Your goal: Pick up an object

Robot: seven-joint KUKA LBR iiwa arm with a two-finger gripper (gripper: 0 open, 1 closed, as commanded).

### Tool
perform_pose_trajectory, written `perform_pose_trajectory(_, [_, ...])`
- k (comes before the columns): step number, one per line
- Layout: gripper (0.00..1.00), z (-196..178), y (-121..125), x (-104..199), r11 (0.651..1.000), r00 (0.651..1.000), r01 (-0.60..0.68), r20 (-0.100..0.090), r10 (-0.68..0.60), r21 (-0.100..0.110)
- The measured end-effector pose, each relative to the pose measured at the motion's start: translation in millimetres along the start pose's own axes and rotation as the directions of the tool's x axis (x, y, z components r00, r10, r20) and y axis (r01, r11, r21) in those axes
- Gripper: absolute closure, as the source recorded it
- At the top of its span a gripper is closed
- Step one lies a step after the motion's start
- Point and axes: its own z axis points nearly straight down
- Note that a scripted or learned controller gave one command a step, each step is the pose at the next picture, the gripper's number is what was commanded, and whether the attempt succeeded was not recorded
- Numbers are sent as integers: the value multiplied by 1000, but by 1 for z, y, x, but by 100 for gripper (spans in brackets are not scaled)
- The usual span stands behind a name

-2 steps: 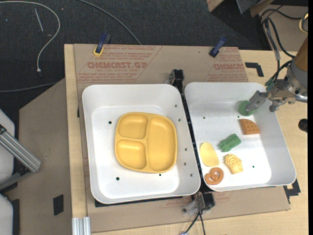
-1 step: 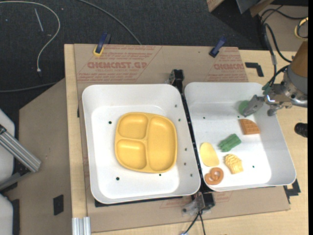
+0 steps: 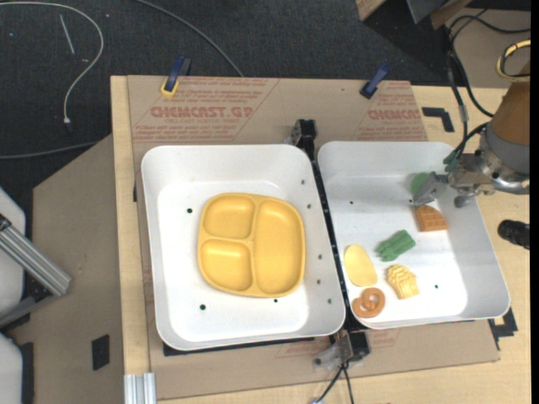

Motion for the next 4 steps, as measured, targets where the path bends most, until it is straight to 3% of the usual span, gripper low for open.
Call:
perform_pose_trajectory(1, [0, 8, 0, -1, 1000, 1000, -2, 0, 2, 2])
perform_pose_trajectory(2, [100, 7, 0, -1, 1000, 1000, -2, 0, 2, 2])
perform_pose_trajectory(4, [100, -15, 1, -2, 1000, 1000, -9, 0, 9, 2])
